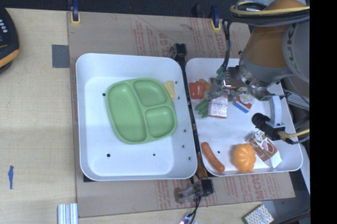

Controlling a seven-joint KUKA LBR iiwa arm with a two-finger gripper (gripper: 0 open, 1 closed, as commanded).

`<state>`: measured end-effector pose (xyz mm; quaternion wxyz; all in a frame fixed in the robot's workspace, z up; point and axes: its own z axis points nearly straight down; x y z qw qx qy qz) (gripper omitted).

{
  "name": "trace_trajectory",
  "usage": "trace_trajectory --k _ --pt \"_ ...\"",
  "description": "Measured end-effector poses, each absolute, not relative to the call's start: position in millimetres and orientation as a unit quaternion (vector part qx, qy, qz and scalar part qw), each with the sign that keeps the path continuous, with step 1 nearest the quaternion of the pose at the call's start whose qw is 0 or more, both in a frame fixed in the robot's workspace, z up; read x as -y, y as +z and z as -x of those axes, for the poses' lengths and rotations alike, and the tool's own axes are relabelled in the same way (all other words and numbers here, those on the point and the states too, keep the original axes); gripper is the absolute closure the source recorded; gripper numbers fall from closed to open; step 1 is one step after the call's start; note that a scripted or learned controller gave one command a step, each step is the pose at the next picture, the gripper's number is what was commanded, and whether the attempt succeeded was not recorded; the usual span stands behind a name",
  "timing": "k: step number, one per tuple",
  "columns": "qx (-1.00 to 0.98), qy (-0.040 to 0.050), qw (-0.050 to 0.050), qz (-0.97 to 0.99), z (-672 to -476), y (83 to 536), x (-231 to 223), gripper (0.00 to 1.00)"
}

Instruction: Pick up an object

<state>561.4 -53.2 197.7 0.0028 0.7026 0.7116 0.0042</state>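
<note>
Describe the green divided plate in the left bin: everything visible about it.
The green divided plate is a pale green, plastic-looking tray with rounded corners and three compartments: one long one on the left and two smaller ones on the right. It lies flat, right side up, turned slightly askew, near the middle of the left white bin. A small yellow item sits against its upper right edge.

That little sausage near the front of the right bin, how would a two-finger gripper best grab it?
Probably across its middle, from straight above. The sausage is a long, thin roll lying flat and slanted on the right bin, so fingers should close across its narrow width. Its right side has open floor before the orange fruit; its left end lies near the bin wall.
</note>
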Motion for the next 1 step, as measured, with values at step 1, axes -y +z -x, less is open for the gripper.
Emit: trace_trajectory --k 1 --pt "-0.711 0.0010 -0.001 -0.703 -553.9 229.9 -8.8 1.00"
